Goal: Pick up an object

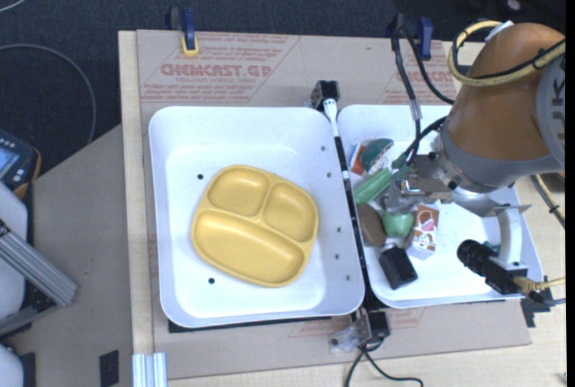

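Note:
My gripper (403, 190) is down in the right bin (449, 291), over a cluster of small objects on its left side. A green oblong item (370, 187) lies just to the gripper's left. Right below the gripper sits a green cup-like piece (395, 222), with a red and white carton (425, 231) beside it. A dark packet with red and green print (370, 153) lies further back. A black block (396, 267) rests near the bin's front. Nothing can be seen held in the gripper.
The left bin (180, 286) holds a yellow divided plate (255, 224). The arm's orange band and grey wrist (503, 120) cover the right bin's back right part. Blue clamps (188, 26) stand at the bench's far edge.

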You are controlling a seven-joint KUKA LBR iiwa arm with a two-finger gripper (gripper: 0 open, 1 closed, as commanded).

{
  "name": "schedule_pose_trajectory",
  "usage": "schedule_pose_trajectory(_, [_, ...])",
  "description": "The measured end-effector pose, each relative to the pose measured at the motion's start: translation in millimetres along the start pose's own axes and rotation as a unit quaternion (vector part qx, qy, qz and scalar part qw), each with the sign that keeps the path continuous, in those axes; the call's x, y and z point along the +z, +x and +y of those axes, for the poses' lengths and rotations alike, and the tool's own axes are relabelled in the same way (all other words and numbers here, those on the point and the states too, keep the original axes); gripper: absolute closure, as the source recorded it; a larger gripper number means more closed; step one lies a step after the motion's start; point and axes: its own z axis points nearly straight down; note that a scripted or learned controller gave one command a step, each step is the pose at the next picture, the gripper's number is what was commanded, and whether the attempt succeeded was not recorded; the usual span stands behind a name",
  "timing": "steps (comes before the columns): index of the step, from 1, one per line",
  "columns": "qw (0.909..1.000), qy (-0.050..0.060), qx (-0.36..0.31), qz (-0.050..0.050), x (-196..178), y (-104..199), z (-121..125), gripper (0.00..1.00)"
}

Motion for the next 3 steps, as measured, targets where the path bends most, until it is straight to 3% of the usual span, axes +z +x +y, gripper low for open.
schedule_pose_trajectory(1, [1.0000, 0.000, 0.001, -0.001, -19.4, 60.8, 34.0, 1.00])
schedule_pose_trajectory(2, [1.0000, -0.003, 0.001, 0.001, -123.9, 94.6, 0.6, 1.00])
schedule_pose_trajectory(3, [1.0000, 0.001, 0.003, -0.001, -128.3, 92.5, 1.7, 1.00])
